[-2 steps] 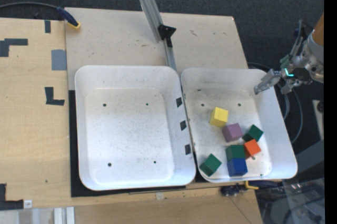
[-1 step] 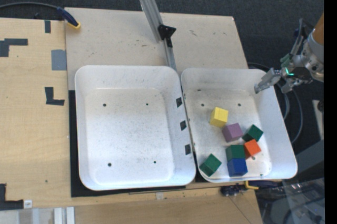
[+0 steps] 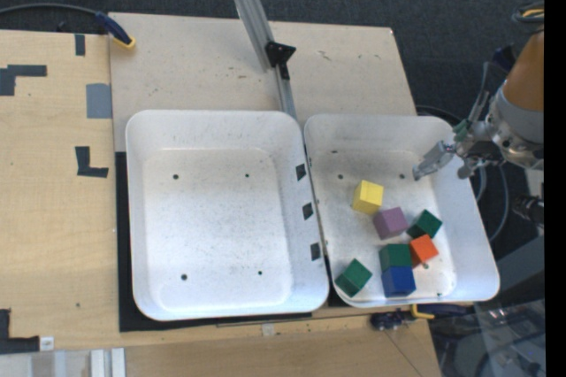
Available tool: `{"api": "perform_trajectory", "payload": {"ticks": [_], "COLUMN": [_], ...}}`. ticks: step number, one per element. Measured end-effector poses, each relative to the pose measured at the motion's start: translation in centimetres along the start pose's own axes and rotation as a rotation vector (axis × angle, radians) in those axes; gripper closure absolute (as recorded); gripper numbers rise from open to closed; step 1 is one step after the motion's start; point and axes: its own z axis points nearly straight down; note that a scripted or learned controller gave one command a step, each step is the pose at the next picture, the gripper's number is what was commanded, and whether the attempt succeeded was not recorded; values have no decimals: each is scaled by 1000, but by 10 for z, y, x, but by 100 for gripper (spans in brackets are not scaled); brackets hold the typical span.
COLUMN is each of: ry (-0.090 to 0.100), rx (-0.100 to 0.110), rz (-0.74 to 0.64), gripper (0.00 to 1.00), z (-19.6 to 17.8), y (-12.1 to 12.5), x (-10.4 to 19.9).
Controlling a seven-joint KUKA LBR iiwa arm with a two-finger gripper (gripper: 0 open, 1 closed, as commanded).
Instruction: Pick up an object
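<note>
A blue block (image 3: 399, 280) lies nearest, at the front of the right bin (image 3: 371, 136), with a green block (image 3: 355, 275) just left of it and another green one (image 3: 396, 257) touching behind. An orange block (image 3: 424, 250), a dark green block (image 3: 427, 224), a purple block (image 3: 389, 222) and a yellow block (image 3: 368, 196) cluster there too. The gripper (image 3: 431, 163) hangs over the bin's back right part, above the blocks; its fingers seem empty, but how far apart they are I cannot tell. The left bin (image 3: 212, 127) sits alongside on the table (image 3: 195, 57).

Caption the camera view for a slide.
Gripper poised over the right bin, above a cluster of colored blocks; the left bin sits alongside.
</note>
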Motion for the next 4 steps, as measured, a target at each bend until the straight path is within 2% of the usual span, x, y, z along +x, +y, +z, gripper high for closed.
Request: {"api": "perform_trajectory", "payload": {"ticks": [2, 3, 4], "ry": [0, 0, -3], "rx": [0, -4, -12], "rz": [0, -2, -1], "gripper": [0, 100, 100], "z": [121, 107, 45], "y": [-8, -7, -10], "x": [8, 8, 9]}}
